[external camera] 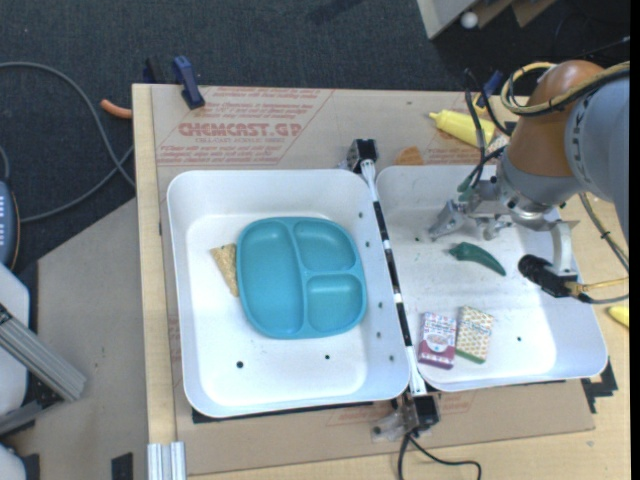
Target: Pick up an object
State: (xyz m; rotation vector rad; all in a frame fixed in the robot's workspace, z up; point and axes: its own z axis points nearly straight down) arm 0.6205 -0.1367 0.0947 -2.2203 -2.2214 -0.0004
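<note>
Choice of target looked easy for you: the green pepper (478,258) lay near the middle of the right bin (560,366), on the bare white floor, with open space on every side. You could judge it to be a light toy piece, smooth and likely a little slippery, curved and tapering to a point at one end. The thick middle would have been the place to take hold, across its short width. A pinch near the thin tip would probably have let it squirt out or spin.

Your hand (465,223) sat low over the back part of that bin, just above and to the left of the pepper in the camera view, close to it but not on it. I could not tell how far open the hand was, and nothing showed in its hold.

Toward the front of the same bin, a pink packet (438,340) and a tan packet (475,334) lay flat side by side, well apart from the pepper. Flat things like those would have been harder to lift. In the left bin (195,268), a teal divided plate (300,276) rested partly over a cracker (226,261).
</note>
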